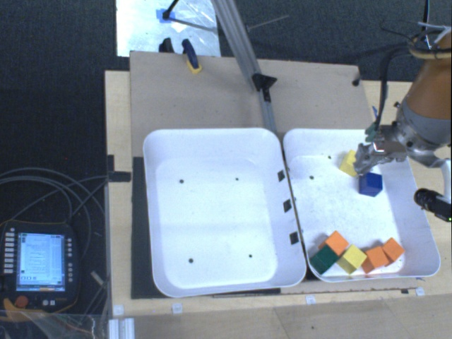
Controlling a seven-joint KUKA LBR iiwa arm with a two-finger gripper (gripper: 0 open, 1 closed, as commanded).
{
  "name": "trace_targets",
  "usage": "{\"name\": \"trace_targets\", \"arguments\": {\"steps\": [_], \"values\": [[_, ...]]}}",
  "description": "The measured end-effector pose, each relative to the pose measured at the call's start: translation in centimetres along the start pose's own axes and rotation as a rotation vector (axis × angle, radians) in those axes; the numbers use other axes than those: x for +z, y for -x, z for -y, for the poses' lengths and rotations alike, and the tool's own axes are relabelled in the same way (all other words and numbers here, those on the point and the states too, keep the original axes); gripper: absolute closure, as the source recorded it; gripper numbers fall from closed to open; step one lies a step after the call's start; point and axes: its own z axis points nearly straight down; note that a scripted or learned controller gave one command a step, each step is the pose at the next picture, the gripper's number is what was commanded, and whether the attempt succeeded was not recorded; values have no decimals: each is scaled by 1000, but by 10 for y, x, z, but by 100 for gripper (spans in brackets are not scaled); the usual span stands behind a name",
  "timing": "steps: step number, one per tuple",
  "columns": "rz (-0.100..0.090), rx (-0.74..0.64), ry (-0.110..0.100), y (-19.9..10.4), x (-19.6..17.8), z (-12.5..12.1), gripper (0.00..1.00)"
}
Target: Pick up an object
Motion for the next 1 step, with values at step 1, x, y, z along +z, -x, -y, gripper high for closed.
{"name": "trace_targets", "arguments": {"steps": [1], "values": [[0, 1, -3, -48, 11, -12, 100]]}}
